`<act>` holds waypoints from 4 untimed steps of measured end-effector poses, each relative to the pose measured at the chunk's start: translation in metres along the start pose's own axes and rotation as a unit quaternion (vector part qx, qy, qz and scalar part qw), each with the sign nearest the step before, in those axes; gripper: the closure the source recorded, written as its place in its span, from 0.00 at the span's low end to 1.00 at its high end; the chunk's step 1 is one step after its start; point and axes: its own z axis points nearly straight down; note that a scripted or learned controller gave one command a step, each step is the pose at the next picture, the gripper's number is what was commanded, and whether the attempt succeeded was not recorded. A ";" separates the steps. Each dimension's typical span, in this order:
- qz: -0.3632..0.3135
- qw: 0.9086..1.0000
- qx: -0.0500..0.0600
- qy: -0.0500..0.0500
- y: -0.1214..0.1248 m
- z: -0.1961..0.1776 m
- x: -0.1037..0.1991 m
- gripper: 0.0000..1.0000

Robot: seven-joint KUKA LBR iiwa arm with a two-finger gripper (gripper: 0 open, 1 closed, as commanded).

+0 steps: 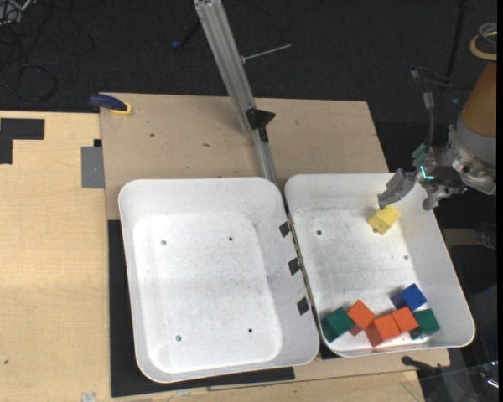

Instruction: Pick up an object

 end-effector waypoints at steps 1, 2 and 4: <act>0.001 1.000 0.003 0.000 -0.004 0.061 -0.007 0.00; 0.001 1.000 0.003 0.001 -0.005 0.106 -0.010 0.00; 0.004 1.000 0.001 0.000 -0.004 0.137 -0.008 1.00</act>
